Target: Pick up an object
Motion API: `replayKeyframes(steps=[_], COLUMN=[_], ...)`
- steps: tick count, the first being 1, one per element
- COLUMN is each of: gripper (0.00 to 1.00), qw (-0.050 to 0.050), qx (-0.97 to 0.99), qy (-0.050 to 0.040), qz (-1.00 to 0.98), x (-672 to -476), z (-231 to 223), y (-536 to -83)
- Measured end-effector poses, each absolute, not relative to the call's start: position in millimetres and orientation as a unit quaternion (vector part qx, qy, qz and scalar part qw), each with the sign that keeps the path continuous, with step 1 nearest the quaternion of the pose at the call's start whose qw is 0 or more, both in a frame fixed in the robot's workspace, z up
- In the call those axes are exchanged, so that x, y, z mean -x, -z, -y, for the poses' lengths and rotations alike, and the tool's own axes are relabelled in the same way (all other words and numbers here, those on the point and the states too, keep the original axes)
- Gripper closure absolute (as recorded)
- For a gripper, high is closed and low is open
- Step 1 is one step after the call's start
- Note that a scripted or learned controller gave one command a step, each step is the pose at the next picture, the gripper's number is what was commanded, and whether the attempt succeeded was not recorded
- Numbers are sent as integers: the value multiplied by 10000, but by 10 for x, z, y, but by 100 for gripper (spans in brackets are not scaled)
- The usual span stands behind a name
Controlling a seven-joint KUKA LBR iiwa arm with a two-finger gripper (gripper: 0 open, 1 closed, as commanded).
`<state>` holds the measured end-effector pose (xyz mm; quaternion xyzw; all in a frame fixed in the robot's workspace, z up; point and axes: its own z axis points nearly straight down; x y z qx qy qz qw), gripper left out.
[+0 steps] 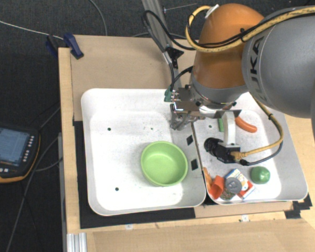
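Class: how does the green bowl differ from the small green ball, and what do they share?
The green bowl lies in the view's left bin; the green ball lies in the right bin. The bowl is far larger and open upward; the ball is small and closed. Both are round and green.

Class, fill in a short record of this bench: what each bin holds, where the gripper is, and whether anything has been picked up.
left bin: one green bowl, upright, towards the front right
right bin: orange carrot-like piece at the back; green ball at the front; orange scrap and round grey object huddled in the front left corner
gripper: low at the left bin's right edge, behind the bowl
picked up: nothing visibly held
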<state>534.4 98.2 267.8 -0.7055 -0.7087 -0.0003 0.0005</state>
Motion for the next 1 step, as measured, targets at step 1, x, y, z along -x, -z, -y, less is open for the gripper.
replayKeyframes(steps=[1], gripper=[0], qw=[1], qx=[7070], qy=[2], qz=[7073], x=[-5349], z=[-958], y=[-2678])
